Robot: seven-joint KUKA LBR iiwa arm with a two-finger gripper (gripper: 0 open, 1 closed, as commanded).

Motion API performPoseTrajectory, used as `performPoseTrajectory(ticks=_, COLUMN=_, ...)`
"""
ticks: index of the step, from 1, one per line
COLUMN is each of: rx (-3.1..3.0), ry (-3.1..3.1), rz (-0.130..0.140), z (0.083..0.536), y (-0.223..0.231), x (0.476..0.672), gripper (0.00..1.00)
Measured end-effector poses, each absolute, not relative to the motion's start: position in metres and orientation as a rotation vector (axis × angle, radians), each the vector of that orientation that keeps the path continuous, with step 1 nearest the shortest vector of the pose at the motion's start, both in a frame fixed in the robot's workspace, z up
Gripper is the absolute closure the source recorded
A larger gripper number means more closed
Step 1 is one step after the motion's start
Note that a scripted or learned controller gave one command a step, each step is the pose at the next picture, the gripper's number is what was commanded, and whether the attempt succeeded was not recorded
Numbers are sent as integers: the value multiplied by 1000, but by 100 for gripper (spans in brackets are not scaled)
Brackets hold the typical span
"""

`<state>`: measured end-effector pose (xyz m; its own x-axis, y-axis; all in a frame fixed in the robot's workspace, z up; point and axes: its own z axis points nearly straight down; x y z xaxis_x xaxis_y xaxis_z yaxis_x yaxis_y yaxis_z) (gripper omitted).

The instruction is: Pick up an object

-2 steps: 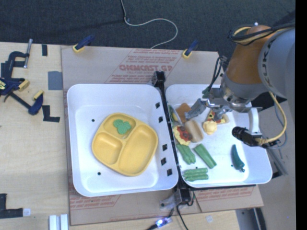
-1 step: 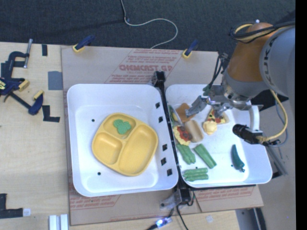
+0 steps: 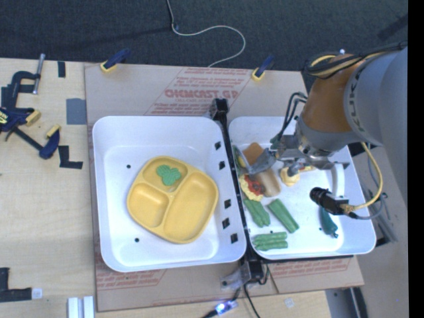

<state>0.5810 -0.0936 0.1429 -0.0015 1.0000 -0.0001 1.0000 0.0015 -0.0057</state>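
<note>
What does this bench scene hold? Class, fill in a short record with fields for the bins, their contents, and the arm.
left bin: holds a yellow divided plate
plate contents: a green broccoli-like toy in the plate's upper compartment
right bin: holds a pile of toy food
green items: three long green pieces near the bin's front left
other items: a brown piece, a yellow piece, a teal piece
arm: reaches in from the right, above the right bin
gripper: low over the toy pile; grasp unclear
</note>
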Motion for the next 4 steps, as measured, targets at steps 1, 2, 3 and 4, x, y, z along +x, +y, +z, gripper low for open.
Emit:
performPoseTrajectory(ticks=1, rx=-2222, ry=-2222, rz=5, z=90, y=-94, x=581, gripper=0)
performPoseTrajectory(ticks=2, rx=-2220, ry=-2225, rz=0, z=103, y=-93, x=582, gripper=100)
performPoseTrajectory(ticks=3, rx=-2222, ry=-2222, rz=-1, z=147, y=-98, x=580, gripper=100)
performPoseTrajectory(ticks=4, rx=-2221, ry=-2224, rz=-3, z=205, y=-102, x=573, gripper=100)
